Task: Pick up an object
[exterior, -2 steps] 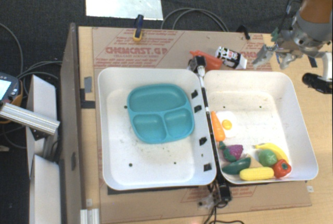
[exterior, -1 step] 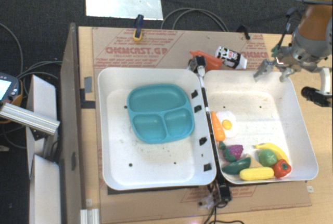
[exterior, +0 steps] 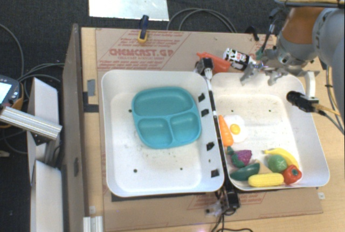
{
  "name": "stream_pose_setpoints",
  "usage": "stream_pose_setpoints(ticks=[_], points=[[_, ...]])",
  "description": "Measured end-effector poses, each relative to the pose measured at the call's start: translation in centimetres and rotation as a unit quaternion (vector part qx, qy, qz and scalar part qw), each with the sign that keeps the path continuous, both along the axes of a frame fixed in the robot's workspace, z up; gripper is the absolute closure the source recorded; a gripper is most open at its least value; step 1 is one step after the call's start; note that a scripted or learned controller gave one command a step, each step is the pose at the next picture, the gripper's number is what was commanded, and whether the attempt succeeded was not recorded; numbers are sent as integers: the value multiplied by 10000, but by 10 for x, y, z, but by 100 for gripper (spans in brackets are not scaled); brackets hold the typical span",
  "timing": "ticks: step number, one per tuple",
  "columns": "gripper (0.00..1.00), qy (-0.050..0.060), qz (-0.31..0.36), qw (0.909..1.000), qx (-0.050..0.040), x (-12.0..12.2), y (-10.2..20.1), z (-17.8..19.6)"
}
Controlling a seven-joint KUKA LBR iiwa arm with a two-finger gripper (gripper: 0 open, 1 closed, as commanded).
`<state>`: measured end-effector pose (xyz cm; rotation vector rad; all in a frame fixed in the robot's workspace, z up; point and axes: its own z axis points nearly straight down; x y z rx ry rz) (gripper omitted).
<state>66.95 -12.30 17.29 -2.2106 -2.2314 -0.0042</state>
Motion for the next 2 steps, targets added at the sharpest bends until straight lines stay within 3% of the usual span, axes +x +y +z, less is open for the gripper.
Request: stream_pose_setpoints(ticks=[1, 2], points=[[0, -20, -63, 10000, -32, -1, -89, 15], [100, -35, -19, 10000, -29, 1, -84, 26]])
